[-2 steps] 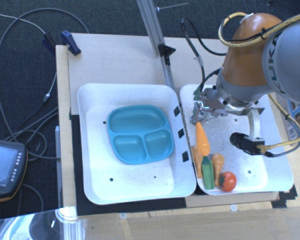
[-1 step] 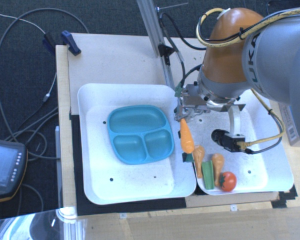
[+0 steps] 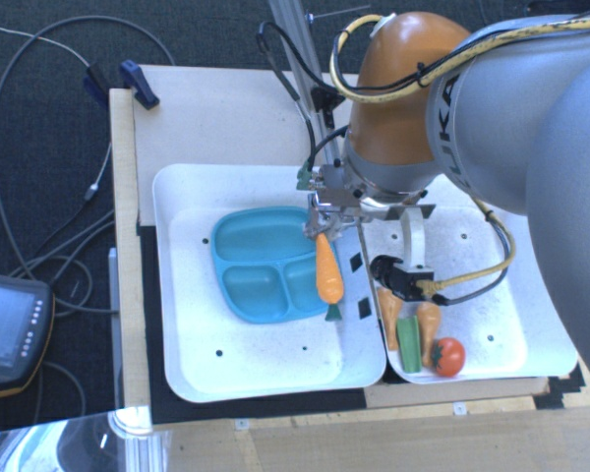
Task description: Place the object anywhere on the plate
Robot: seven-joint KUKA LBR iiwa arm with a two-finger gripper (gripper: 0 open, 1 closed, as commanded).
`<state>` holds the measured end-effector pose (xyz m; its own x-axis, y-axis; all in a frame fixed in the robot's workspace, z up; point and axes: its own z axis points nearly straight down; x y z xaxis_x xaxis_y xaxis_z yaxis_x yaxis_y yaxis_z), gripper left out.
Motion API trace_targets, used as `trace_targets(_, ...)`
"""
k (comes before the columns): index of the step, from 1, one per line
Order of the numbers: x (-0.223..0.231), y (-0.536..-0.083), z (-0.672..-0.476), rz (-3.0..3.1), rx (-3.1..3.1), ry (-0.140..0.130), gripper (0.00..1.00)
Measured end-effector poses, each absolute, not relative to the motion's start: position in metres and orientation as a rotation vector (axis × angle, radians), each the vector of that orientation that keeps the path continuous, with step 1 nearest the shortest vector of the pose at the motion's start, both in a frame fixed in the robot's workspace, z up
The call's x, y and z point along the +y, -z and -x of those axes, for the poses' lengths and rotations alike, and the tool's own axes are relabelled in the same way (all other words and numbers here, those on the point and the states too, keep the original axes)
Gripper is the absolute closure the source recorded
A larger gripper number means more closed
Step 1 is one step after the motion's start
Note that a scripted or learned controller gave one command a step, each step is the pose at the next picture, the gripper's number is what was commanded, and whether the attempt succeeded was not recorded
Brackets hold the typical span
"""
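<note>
Carrot (image 3: pixel 328 269) hangs straight down from the gripper (image 3: pixel 324 226), top end pinched between the fingers, tip pointing at the bin floor. You can read that as a firm closed grip on the carrot, since it stays vertical with nothing under it. Just left of the fingers and a little below sits the blue plate (image 3: pixel 261 275), a three-compartment one, lying in the left bin (image 3: pixel 182 264). The carrot's lower half overlaps the plate's right edge from this slanted angle, so you can't tell whether it is truly above the rim or just beside it. Judgement: transport is nearly done, release is next, and a small shift left would make the drop safer. Right of the fingers, in the right bin (image 3: pixel 492 264), lie a second carrot (image 3: pixel 429 321), a green piece (image 3: pixel 409 335) and a tomato (image 3: pixel 448 356), clustered at the near corner, well clear of the drop path.
</note>
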<state>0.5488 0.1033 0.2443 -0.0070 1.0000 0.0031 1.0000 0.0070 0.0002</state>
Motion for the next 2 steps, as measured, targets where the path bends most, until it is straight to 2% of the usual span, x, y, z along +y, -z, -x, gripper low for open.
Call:
trace_targets(1,0.1312,-0.2308,-0.5459,2.215,-2.223,-0.004,1.0)
trace_targets(2,0.1293,-0.2318,-0.5464,2.219,-2.221,-0.003,0.0)
